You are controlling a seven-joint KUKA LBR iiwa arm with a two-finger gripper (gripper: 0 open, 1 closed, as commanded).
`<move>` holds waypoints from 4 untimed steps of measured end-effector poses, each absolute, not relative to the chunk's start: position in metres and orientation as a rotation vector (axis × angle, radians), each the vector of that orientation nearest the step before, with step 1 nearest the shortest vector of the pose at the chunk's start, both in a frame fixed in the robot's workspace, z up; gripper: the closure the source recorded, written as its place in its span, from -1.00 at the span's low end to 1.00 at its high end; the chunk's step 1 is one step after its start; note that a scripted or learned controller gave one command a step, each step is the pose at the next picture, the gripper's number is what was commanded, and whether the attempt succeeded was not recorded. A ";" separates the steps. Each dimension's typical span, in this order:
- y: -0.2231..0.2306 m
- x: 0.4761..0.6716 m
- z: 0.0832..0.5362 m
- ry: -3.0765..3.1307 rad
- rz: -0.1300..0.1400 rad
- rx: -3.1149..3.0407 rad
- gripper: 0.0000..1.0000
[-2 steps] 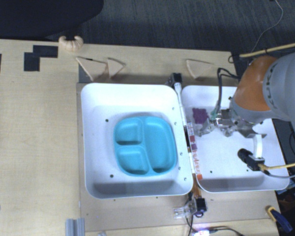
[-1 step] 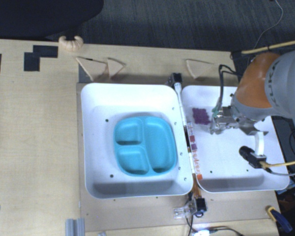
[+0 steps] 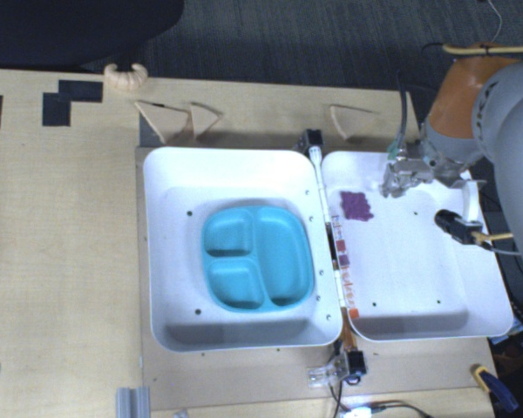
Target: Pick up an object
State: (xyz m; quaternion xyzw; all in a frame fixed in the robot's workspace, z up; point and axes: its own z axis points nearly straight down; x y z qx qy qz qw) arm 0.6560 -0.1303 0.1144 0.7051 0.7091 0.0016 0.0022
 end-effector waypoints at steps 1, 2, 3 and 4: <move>-0.031 0.670 0.186 2.228 0.008 2.211 1.00; -0.032 0.669 0.186 2.227 0.004 2.212 -1.00; -0.077 0.601 0.185 2.224 0.001 2.217 -1.00; -0.095 0.590 0.087 2.220 0.007 2.215 -1.00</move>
